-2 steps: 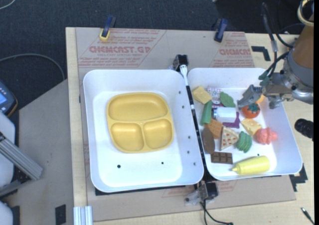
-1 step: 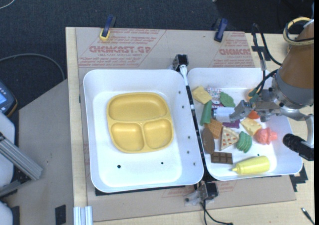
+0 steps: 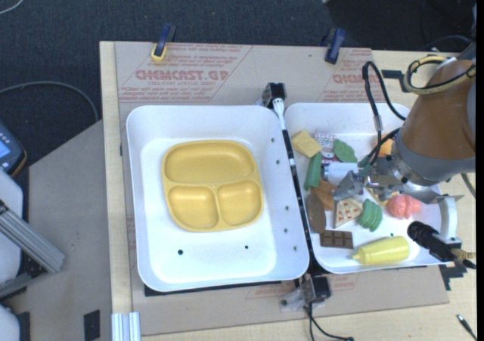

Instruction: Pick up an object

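Yellow squeeze bottle [image 3: 380,251]: lies on its side at the near edge of the right bin [image 3: 344,114], closest to the camera, just right of the chocolate bar [image 3: 336,239].
Chocolate bar: flat on the bin floor, near the bin's left wall.
Pizza slice [image 3: 346,212]: just above the chocolate bar, beside a green leafy piece [image 3: 370,215] on its right.
Pink piece [image 3: 403,206]: right of the green leafy piece, just under my wrist.
Green pod [image 3: 313,171]: stands along the left side of the pile, below a pale yellow cheese wedge [image 3: 305,143].
Second green piece [image 3: 345,151]: at the far side of the pile, next to a small printed packet [image 3: 324,139].
My jaws [image 3: 361,178]: down among the toy food in the middle of the right bin; my own arm [image 3: 442,131] covers them too much, so I cannot tell whether they are spread or pinching anything.
Left bin [image 3: 144,203]: holds a yellow divided plate [image 3: 212,184] with three compartments, sitting flat near its middle.
Surface [image 3: 219,71]: brown printed board under both bins, with a yellow clip [image 3: 160,48] and a blue clip [image 3: 333,44] at its far edge.
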Controlling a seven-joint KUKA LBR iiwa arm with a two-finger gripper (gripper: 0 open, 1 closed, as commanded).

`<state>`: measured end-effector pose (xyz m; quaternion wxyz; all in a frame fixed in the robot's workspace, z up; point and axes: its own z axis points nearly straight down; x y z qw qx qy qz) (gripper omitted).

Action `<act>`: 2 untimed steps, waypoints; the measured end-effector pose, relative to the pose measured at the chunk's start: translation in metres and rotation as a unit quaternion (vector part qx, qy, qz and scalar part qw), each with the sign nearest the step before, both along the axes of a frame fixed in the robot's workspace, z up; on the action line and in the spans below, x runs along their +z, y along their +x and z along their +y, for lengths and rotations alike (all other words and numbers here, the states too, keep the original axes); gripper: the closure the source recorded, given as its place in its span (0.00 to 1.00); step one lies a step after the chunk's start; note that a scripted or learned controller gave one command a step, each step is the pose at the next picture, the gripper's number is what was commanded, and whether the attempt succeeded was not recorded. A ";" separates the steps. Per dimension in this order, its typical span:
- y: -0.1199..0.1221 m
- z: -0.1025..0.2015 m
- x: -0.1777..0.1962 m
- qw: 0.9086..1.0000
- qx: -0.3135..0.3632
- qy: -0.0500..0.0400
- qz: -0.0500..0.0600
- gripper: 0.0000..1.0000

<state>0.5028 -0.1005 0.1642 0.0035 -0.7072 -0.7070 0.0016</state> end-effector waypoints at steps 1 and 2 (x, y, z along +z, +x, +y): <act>0.002 0.003 -0.044 1.000 0.000 0.000 0.000 0.00; 0.001 0.003 -0.081 1.000 0.000 -0.001 -0.002 0.00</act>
